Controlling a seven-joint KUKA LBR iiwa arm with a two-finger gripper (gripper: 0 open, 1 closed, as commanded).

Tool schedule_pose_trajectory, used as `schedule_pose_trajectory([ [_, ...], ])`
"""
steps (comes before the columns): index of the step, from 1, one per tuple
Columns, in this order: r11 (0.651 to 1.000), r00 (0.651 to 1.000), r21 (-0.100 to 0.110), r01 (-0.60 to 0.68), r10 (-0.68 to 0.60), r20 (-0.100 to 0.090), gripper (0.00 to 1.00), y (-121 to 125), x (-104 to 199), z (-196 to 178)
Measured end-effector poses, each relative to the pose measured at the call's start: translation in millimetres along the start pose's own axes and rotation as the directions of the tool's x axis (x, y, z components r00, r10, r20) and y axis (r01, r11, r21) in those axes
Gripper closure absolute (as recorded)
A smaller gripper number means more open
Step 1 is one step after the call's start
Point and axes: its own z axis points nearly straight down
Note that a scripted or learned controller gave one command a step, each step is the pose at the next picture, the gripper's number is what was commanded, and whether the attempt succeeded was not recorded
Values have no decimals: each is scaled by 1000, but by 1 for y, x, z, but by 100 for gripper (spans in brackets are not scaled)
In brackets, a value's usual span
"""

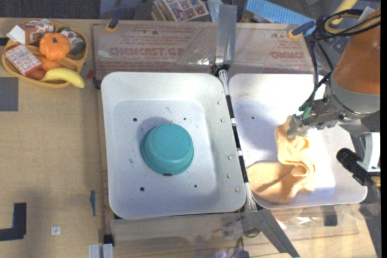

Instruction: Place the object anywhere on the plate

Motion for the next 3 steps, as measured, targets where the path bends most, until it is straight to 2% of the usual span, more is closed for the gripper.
schedule_pose_trajectory([
  [1,1000,1000,2,5,-5,-3,100,2,2,17],
  [2,920,920,0,392,-392,-3,100,13,46,18],
  [3,697,697,-2,717,-717,-2,100,18,92,28],
])
